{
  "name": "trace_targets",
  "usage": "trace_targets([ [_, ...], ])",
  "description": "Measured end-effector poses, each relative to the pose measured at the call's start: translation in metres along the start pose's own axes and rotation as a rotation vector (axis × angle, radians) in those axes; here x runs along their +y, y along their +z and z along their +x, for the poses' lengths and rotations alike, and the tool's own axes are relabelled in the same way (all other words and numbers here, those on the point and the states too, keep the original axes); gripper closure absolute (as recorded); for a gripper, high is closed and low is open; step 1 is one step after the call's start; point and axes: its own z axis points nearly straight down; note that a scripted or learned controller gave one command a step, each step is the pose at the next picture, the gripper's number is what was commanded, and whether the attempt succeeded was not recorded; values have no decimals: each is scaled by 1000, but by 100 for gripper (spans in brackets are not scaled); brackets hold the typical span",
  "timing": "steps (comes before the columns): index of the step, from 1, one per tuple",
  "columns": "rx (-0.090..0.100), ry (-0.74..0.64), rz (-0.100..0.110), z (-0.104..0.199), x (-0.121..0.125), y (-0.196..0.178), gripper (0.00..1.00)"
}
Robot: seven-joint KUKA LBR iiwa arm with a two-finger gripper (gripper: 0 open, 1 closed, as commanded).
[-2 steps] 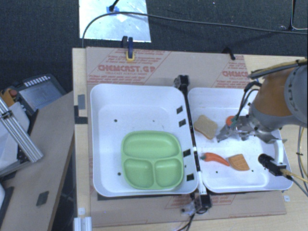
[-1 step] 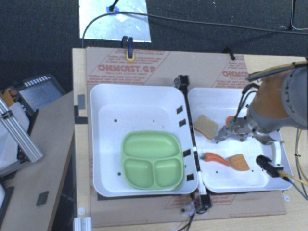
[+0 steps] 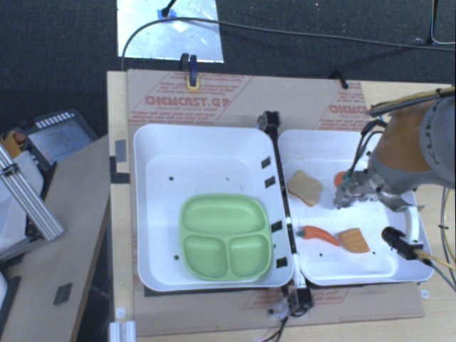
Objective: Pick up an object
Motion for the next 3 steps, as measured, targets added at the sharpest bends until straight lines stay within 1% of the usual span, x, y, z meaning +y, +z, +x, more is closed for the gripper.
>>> trace_targets([
  [1,-1,0,-3,-6,5,-45,100],
  [3,-1,-2,-4,-12,5,-134,100],
])
